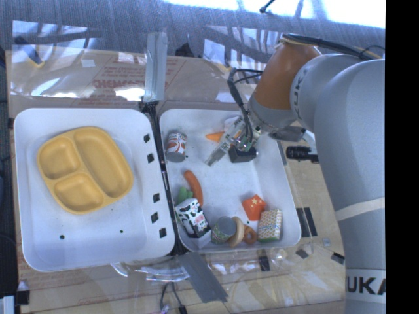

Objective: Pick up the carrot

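Nearest my camera, along the front wall of the right bin (288,195), I see a row of small things: a black-and-white cow-patterned carton (191,217), a grey-green can (223,230) with a pretzel-like ring (247,234) against it, and a patterned box (270,226), with an orange-red block (254,207) just behind the box. The carrot (193,186) lies on the bin floor just behind the carton, slanted, its green top (184,194) towards the carton. Further back, near the divider, a small red-and-white can (175,145) lies tipped. A small orange piece (214,136) sits near the back of this bin.

My tool (226,148) hangs over the back half of the right bin, close to that orange piece and well apart from the carrot. Whether its fingers are apart or together I cannot tell from this angle; nothing visibly sits between them.

On the worktop's left bin (39,247) rests a yellow divided plate (84,169) with three compartments.
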{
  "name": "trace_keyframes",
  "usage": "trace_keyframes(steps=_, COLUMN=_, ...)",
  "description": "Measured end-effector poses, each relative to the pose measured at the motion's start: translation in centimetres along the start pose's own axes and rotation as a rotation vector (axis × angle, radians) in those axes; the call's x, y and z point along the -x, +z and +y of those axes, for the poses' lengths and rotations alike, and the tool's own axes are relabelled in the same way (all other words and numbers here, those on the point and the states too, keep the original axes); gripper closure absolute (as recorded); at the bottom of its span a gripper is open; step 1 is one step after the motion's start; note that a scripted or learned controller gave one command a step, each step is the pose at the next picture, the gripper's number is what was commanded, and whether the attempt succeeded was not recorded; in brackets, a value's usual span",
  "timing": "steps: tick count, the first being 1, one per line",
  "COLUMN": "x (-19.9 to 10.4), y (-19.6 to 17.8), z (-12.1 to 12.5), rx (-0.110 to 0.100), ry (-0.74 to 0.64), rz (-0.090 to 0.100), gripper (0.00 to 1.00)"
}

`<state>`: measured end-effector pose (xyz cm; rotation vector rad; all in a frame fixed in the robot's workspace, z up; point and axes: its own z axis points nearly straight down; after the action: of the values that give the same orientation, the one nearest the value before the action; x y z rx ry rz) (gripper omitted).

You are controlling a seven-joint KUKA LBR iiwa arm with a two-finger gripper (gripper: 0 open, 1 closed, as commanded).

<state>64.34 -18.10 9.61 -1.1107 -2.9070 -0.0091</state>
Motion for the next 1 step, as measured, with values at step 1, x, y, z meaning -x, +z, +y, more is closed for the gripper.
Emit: trace_keyframes(steps=1, x=0.79, y=-0.46, z=0.35, rx=0.011, ry=0.325, rz=0.023, gripper=0.0)
